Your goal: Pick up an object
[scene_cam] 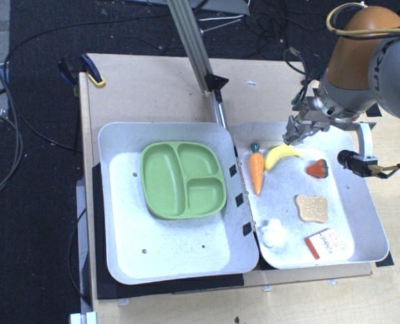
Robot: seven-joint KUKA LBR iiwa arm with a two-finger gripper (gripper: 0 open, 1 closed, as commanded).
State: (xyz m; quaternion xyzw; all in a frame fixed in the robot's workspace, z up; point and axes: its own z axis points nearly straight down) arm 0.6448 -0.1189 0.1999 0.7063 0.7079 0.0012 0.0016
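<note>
A: Where is there room in the right bin [362, 211]?

B: Its bare floor lies between the strawberry [317, 169] and the toast slice [312, 208], and along the right wall. The banana [281, 155] and carrot [256, 171] crowd the upper left, close together.

A: And the near end?

B: The white lump [275, 233] and the red-and-white packet [326, 242] sit there, apart from each other.

A: The left bin [119, 201]?

B: The green divided plate [184, 179] takes the upper middle; the floor below and left of it is open. A slanted metal pole [193, 36] crosses above the worktop [146, 86].
</note>
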